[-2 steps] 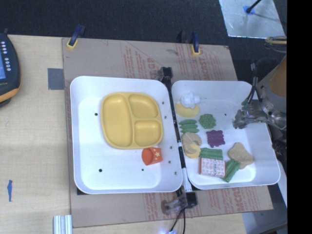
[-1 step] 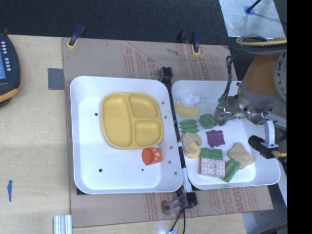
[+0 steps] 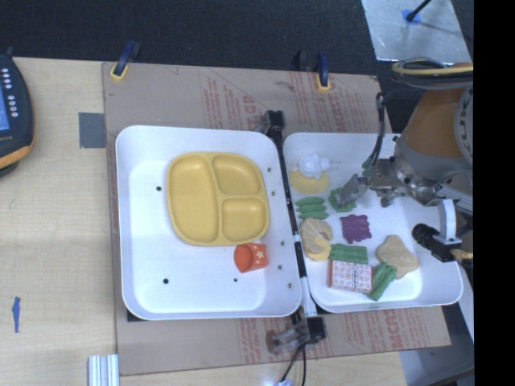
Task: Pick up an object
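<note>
We see the gripper [image 3: 348,195] hovering in the right bin [image 3: 451,292], whether clenched or released we cannot tell. A purple toy [image 3: 356,227] lies just below it; the left bin [image 3: 141,292] holds a yellow divided plate [image 3: 217,197].

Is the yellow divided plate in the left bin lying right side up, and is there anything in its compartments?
Right side up and empty: the yellow plate shows three hollow compartments, all bare.
</note>
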You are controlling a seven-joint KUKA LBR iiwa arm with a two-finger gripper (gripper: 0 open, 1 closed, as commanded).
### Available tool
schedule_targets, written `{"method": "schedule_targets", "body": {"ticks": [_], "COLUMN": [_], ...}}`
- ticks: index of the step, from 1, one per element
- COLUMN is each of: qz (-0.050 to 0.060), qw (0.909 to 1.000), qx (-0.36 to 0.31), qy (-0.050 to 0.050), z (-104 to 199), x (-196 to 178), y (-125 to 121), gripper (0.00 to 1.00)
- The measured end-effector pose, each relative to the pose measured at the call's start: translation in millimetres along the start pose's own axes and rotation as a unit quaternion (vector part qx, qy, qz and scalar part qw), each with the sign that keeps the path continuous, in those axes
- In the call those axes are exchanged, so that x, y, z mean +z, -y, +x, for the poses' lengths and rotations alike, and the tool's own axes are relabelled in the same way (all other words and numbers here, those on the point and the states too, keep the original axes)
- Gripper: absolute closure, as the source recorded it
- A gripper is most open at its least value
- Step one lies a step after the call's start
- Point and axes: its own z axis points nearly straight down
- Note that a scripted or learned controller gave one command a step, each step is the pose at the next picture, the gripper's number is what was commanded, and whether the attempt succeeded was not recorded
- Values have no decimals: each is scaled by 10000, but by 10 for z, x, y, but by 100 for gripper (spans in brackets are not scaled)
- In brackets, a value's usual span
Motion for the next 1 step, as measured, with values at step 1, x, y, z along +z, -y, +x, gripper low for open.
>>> {"method": "schedule_targets", "body": {"ticks": [1], "qz": [26], "qw": [10000], "qx": [10], "qy": [-3], "z": [-4], "x": [494], "y": [136], "gripper": [0]}}
